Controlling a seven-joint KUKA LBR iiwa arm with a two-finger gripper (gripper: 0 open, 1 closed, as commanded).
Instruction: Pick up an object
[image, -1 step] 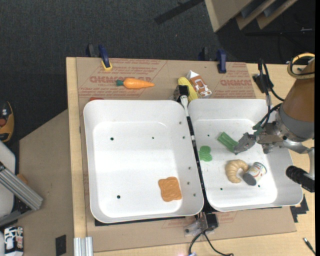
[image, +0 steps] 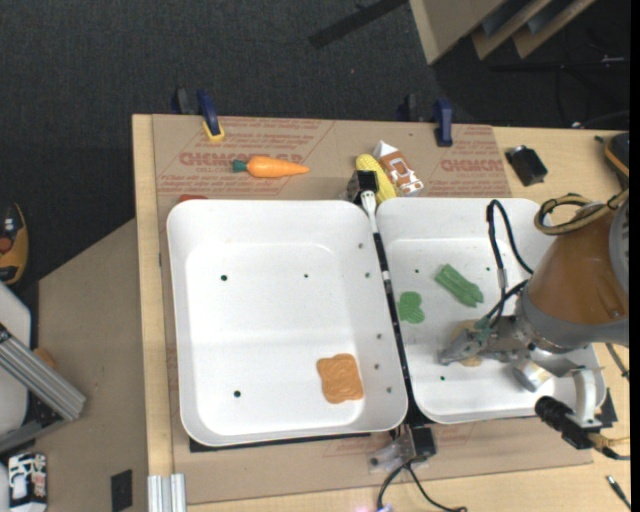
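We could not tell our end effector's (image: 462, 349) state; low in the right bin (image: 455, 405), beside the green piece (image: 410, 307), it perhaps risked missing.

cookie (image: 340, 379) in left bin (image: 200, 230); pickle (image: 459, 284) in right bin (image: 440, 215)

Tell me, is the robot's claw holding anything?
Cannot tell. The gripper is low in the right bin, near a green piece, but nothing shows between its tips.
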